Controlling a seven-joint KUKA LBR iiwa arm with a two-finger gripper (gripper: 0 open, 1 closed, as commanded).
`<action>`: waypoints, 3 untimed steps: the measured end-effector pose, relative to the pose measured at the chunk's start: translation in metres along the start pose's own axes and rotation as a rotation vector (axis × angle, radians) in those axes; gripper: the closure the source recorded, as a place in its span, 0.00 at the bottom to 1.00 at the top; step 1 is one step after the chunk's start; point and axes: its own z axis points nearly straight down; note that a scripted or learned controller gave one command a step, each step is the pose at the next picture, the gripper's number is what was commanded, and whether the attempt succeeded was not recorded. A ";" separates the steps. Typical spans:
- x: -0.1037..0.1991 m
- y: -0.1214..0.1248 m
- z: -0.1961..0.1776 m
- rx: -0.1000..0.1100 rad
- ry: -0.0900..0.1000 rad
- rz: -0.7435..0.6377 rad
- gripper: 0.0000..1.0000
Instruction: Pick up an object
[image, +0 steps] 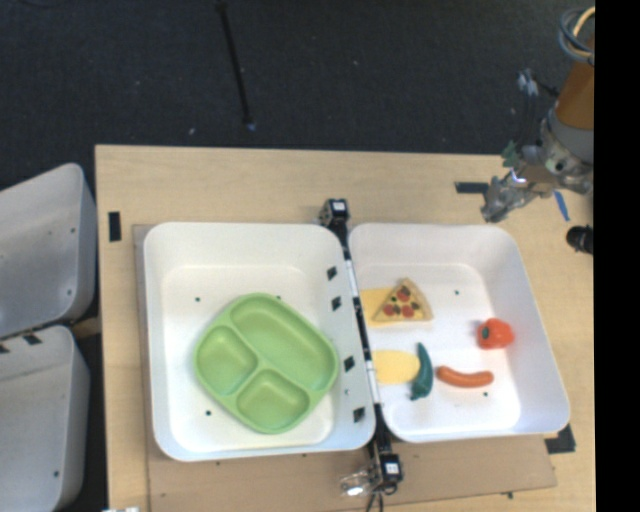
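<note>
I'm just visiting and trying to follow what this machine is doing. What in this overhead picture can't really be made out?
- Gripper: small and blurred at the bench's far right corner; its finger state cannot be told.
- Arm: cut off by the picture's right edge, so its base is unseen.
- Yellow toy in the right bin: partly against the divider; what it depicts is unclear.
- Dark green toy: too small to identify.

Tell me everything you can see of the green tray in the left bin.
The green tray is a light green, smooth, plastic-looking plate with rounded corners and three hollows: one long hollow along its upper side and two smaller ones below. It lies flat, right side up and turned at a slant, on the floor of the left bin, toward that bin's lower right. Its hollows hold nothing. Its right edge lies close to the bin's right wall; contact there is unclear.
</note>
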 end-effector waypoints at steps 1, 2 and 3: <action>-0.001 0.001 -0.006 0.003 0.000 -0.002 1.00; 0.054 -0.009 -0.011 0.005 0.001 -0.004 1.00; 0.110 -0.010 -0.019 0.006 0.003 -0.005 1.00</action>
